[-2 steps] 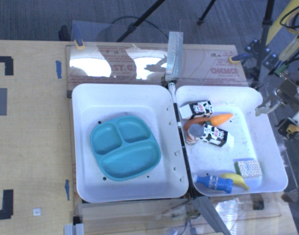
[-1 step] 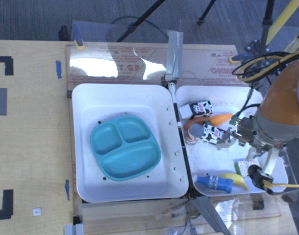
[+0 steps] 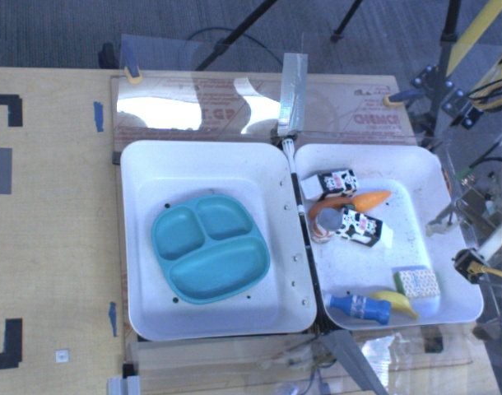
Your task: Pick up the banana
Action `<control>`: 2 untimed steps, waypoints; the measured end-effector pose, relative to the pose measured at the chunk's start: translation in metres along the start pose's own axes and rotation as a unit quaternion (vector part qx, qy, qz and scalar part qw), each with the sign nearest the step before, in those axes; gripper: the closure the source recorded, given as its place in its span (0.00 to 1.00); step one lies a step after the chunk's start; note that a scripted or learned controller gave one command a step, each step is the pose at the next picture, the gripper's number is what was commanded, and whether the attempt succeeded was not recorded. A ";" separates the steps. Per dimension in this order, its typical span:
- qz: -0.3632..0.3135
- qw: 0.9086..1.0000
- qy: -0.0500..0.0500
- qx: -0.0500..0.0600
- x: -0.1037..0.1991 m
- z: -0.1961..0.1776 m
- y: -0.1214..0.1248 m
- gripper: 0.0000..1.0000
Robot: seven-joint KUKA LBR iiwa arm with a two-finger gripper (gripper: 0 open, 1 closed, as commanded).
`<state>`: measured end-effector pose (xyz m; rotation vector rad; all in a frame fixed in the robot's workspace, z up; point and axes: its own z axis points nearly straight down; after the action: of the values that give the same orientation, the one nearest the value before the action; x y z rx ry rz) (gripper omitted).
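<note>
The banana (image 3: 398,302) lies near the front edge of the right bin (image 3: 424,167), its left end touching a blue bottle (image 3: 361,308) and a speckled sponge (image 3: 419,284) just behind it. Toward the bin's back left sit an orange carrot (image 3: 371,198) and two black-and-white cow-patterned pieces (image 3: 337,183) (image 3: 360,225). The left bin (image 3: 144,171) holds a teal divided plate (image 3: 210,247). The jaws cannot be made out among the gear at the table's right edge, so their state and their place relative to the banana cannot be told.
</note>
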<state>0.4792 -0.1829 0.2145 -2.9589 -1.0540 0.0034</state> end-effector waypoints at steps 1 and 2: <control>-0.002 1.000 -0.001 0.001 0.001 -0.009 0.000 1.00; 0.195 0.981 0.006 -0.005 0.002 0.112 0.005 1.00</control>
<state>0.4839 -0.1856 0.1027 -3.1127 -0.4580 -0.0204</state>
